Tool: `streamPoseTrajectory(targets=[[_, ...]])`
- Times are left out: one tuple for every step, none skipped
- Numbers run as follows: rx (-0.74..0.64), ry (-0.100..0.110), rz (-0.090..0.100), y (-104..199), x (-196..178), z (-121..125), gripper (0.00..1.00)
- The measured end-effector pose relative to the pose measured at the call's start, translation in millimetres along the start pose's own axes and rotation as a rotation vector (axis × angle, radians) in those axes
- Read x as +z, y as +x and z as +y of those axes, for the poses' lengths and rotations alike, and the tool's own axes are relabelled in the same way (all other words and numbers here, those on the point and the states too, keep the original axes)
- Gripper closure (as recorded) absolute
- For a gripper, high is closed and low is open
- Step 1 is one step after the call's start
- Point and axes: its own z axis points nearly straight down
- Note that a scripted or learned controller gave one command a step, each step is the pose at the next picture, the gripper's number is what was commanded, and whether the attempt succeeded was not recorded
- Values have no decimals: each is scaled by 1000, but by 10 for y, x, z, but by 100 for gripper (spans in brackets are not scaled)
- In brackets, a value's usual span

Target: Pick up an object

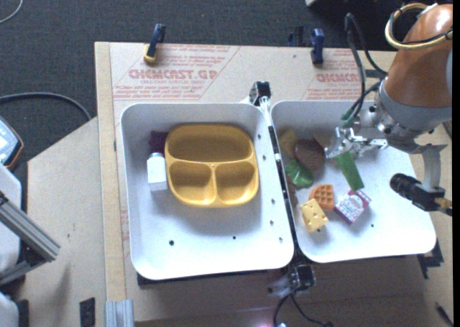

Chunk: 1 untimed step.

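Left bin (pixel 136 196): small white bottle (pixel 157 172) beside yellow three-compartment plastic tray (pixel 211 163). Right bin (pixel 402 236): brown rounded piece (pixel 310 153), green leaf-like piece (pixel 297 173), gridded orange waffle (pixel 323 194), holed yellow cheese wedge (pixel 313 214), pink-white carton (pixel 351 207), flat green strip (pixel 351 170). Gripper (pixel 350 141) seen above strip; finger state cannot be told.
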Motion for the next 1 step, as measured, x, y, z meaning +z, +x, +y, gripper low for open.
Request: streamPoseTrajectory(targets=[[1, 5, 1, 22, 15, -39, 100]])
